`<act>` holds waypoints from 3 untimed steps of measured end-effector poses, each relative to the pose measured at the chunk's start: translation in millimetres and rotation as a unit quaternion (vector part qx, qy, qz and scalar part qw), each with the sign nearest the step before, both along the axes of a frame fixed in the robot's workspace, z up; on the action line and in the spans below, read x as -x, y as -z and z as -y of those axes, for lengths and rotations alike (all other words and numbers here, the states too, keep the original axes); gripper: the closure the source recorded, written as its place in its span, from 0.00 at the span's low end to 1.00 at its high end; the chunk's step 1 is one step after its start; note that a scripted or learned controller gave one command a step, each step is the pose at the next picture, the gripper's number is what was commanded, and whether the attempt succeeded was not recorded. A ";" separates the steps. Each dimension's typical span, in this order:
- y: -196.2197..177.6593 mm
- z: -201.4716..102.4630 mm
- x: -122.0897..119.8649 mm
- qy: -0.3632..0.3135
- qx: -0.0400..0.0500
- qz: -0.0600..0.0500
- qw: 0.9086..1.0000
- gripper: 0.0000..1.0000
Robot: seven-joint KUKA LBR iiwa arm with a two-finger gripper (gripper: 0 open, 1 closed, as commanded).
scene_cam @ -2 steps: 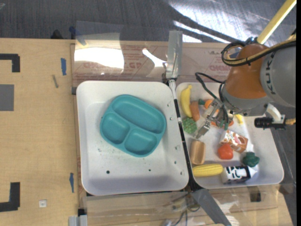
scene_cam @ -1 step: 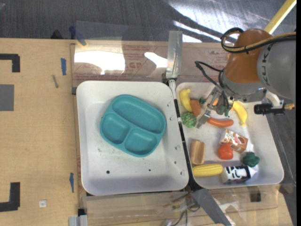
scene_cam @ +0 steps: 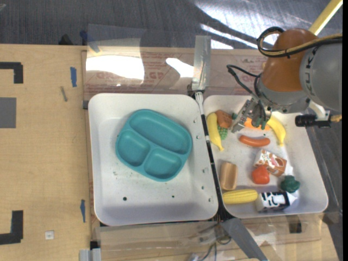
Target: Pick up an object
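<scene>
- Left bin [scene_cam: 103, 200]: shallow, white, bearing a teal divided plate [scene_cam: 154, 144] with three compartments, lying slightly askew near the bin's middle; nothing lies on it.
- Divider zone: a yellow banana [scene_cam: 215, 132] lies along the left wall of the right bin [scene_cam: 318, 189], just beside the rim where the two bins meet.
- Right bin, left half: a carrot-like orange piece [scene_cam: 224, 118] near the top, a tan bread-like slab [scene_cam: 228, 175] lower down, a corn cob [scene_cam: 240, 196] along the front edge.
- Right bin, middle: the gripper [scene_cam: 251, 116] reaches down at the top of the bin, over a small orange item; whether its fingers are apart or together cannot be told (they blur against the toys). A red sausage [scene_cam: 254, 141] lies just below it, the likeliest candidate for picking by nearness.
- Right bin, right half: a second banana [scene_cam: 278, 129], a red tomato-like piece [scene_cam: 260, 174], a printed packet [scene_cam: 272, 162], a green-topped item [scene_cam: 290, 184], a black-and-white carton [scene_cam: 276, 200].
- Nothing is seen held; the pick appears not yet made.
</scene>
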State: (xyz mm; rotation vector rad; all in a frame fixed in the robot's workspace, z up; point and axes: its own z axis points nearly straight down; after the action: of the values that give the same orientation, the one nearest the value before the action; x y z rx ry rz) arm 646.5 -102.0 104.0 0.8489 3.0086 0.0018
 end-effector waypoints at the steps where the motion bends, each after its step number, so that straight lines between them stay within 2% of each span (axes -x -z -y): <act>1: -147.2 -57.4 -13.7 0.109 -0.003 0.002 0.994 1.00; 2: -140.1 -55.2 -11.2 0.111 -0.002 -0.005 0.994 0.00; 3: -83.3 8.2 77.7 0.029 -0.001 -0.008 1.000 0.00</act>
State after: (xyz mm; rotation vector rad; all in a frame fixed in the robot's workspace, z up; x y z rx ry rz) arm 568.8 -110.2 187.3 0.9399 2.9976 -0.0026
